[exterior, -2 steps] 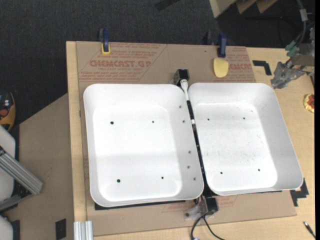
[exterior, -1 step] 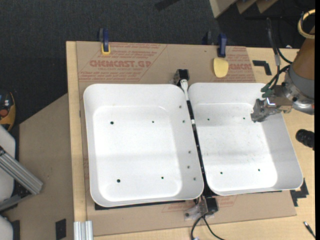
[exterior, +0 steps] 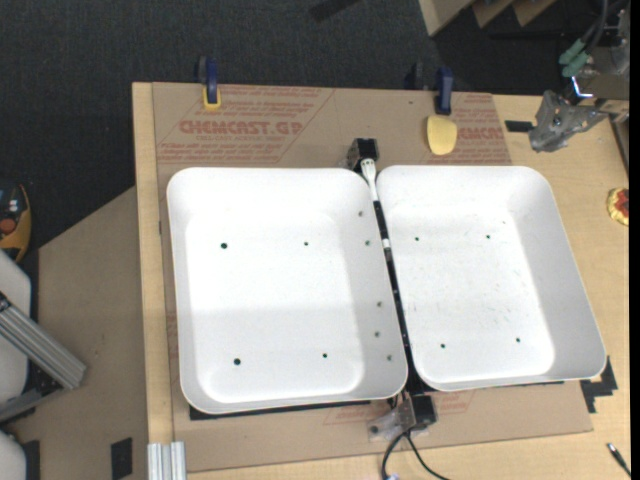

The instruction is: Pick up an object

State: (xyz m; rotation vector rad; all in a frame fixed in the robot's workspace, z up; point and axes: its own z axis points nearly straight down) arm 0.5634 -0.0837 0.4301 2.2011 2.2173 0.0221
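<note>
Two shallow white bins lie side by side on the cardboard-covered bench, the left bin [exterior: 200,268] and the right bin [exterior: 560,268]. Their floors show white with a few small dark dots. My gripper [exterior: 556,126] hangs at the upper right, beyond the far right corner of the right bin and above the bench top, outside both bins. It looks small, grey and metallic from here. A pale yellow piece [exterior: 441,134] lies on the cardboard just behind the right bin, to the left of the gripper.
Blue clamps [exterior: 209,76] [exterior: 443,86] grip the far edge of the board. A black bracket [exterior: 363,152] and a strip run between the bins. A small red-orange item [exterior: 619,204] sits at the right edge. Cables [exterior: 400,428] lie at the front.
</note>
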